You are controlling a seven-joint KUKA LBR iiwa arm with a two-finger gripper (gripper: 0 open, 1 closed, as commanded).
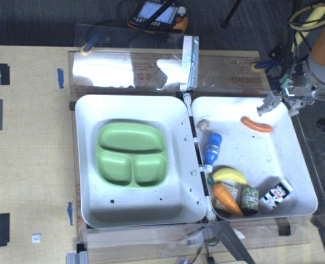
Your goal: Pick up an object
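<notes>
One arm reaches in from the right over the right bin (302, 164).
Its end effector (277, 104) hangs above the far corner, fingers apart and holding nothing, near the orange sausage (256, 125) lying below.

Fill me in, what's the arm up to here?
The KUKA arm reaches in from the right, its end effector hovering over the far right corner of the right bin, nothing between its fingers. Nearest to it lies the orange sausage. The other items sit untouched: a blue bottle by the divider, and a banana, carrot, green can and black-and-white carton along the near edge. The left bin holds a green divided tray.
</notes>
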